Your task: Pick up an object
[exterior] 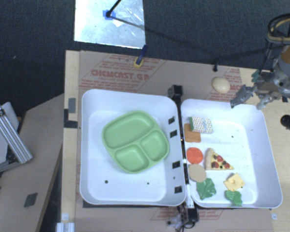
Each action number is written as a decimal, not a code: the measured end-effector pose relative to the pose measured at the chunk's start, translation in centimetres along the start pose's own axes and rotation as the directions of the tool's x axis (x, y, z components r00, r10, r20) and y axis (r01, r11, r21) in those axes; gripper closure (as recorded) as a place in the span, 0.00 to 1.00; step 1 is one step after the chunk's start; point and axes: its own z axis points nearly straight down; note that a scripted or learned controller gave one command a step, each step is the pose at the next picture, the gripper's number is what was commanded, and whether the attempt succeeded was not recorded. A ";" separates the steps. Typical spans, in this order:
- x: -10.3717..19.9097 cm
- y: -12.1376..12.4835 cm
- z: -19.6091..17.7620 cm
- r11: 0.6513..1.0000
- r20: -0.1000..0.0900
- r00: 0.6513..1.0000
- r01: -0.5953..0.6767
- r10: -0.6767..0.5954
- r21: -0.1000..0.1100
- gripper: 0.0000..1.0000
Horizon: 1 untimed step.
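Tool (251, 96) hangs at the far right corner of the right bin (266, 140), fingers spread with nothing between them, well apart from the toy food along that bin's left and near side: a pizza slice (216, 160), a red disc (194, 155), a cheese wedge (234, 182) and green leaves (206, 189). These look light, stiff and slick, so I would guess the thick cheese wedge gives the surest pinch across its sides, while the flat pieces may slide away. Wrist and arm are cut off at the right, and the checked piece (202, 124) is too small to name.

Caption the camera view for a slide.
Gripper open above the right bin's far edge; toy food in it, green tray in the left bin.
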 end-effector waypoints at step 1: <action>0.0 0.2 -0.8 1.000 0.002 1.000 0.002 -0.002 -0.012 0.00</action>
